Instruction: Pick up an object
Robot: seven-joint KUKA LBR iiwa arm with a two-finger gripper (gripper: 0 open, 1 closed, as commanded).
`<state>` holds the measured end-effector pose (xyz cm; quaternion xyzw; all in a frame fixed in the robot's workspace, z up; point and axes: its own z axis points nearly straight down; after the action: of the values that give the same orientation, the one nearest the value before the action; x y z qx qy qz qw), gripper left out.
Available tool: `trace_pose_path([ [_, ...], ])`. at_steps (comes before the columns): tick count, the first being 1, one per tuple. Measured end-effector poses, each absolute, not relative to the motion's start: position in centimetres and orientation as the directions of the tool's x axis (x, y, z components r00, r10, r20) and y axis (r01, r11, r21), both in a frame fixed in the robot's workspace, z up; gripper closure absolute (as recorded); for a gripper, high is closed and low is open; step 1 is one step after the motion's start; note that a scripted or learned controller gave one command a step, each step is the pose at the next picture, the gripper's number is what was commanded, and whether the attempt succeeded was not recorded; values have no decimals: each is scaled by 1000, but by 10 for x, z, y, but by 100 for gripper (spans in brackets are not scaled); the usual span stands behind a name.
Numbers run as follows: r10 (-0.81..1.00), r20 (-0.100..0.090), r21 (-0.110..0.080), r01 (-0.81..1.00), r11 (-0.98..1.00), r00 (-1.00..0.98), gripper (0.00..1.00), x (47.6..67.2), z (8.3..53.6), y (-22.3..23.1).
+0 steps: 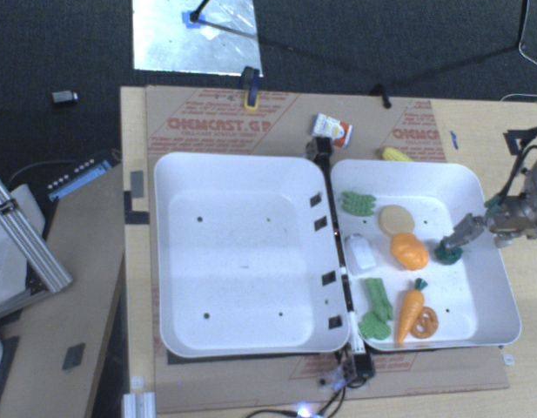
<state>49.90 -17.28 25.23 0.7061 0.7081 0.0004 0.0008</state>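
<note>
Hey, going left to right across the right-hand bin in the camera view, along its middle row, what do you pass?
White block → orange fruit → dark green piece → gripper, reaching in from the right over the right bin.

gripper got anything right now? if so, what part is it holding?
Cannot tell. The gripper sits in the right bin, its tip at a small dark green thing beside the orange toy; a real hold is not visible.

We see the surface (134,320) bearing a printed cardboard sheet (224,122), where two white bins (242,168) sit side by side.
</note>
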Motion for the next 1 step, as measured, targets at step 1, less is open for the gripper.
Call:
trace_pose_path([
  [1, 1000, 3, -7, 1000, 6, -6, 0, 524, 89, -158],
])
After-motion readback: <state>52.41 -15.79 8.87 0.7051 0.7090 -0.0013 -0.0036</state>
